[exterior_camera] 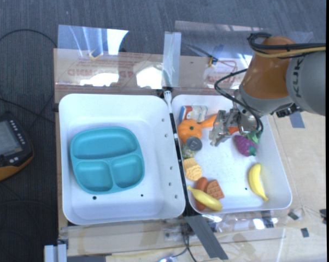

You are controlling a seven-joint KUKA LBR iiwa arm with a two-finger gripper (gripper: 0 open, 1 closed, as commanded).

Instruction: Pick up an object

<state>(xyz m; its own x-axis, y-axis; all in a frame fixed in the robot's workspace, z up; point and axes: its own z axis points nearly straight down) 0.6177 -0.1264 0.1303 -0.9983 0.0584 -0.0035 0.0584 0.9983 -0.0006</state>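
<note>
The claw hangs low over the upper part of the right bin; whether it is released, clenched or grasping anything cannot be told from this angle. Just left of it lies an orange pumpkin with a grey disc against it, and just right of it a purple bunch of grapes. Below it to the right rests a banana. Far to its left, the other bin carries a teal divided tray.

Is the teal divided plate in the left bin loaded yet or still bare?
Bare. The teal divided plate shows only its own three compartments; the toy food all lies in the right bin.
</note>
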